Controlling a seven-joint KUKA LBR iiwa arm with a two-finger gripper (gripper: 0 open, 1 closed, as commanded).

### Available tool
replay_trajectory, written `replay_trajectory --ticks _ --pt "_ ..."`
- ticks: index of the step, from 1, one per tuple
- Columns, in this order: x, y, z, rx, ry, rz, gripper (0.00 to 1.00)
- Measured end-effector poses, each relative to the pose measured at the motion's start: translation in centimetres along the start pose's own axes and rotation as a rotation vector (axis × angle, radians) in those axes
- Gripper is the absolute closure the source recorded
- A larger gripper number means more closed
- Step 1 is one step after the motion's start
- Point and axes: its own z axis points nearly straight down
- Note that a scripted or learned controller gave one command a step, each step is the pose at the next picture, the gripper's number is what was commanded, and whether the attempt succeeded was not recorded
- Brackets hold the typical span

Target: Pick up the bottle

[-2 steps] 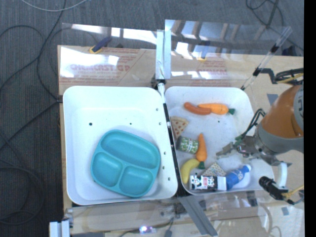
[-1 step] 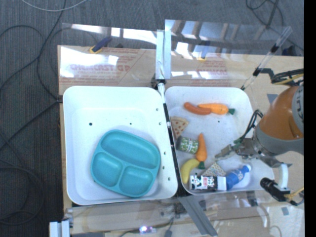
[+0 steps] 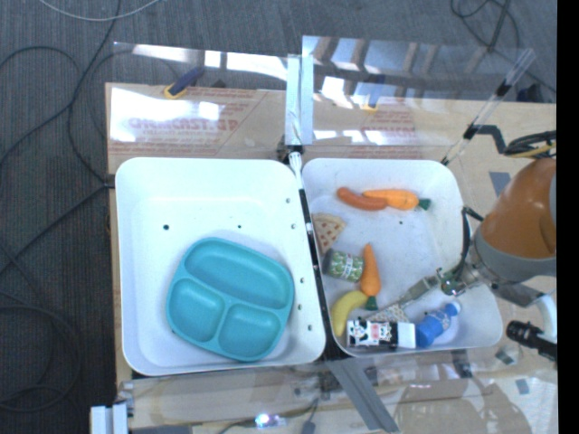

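Camera view, small blue bottle point(image 3: 437, 325) with white cap lying in right bin point(image 3: 470, 333), pincer point(image 3: 450, 283) state unclear.

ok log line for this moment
task: pick up bottle | claw: low in right bin, above bottle | bottle: lying at near wall, not held | left bin: teal tray

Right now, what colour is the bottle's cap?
Blue, on the bottle lying in the right bin; camera view.
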Motion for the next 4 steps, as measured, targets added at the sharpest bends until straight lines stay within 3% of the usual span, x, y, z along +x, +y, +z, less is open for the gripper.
replay_trajectory --ticks 1,2,3,4 --pt "-0.65 0.38 -0.04 -0.008 0.017 0.194 0.00" --pt "-0.36 0.11 -0.01 -0.003 0.000 0.048 0.00" --pt "-0.85 0.23 -0.08 -0.006 0.016 0.108 0.00" --pt "-1.24 0.21 -0.91 -0.010 0.001 0.111 1.00"
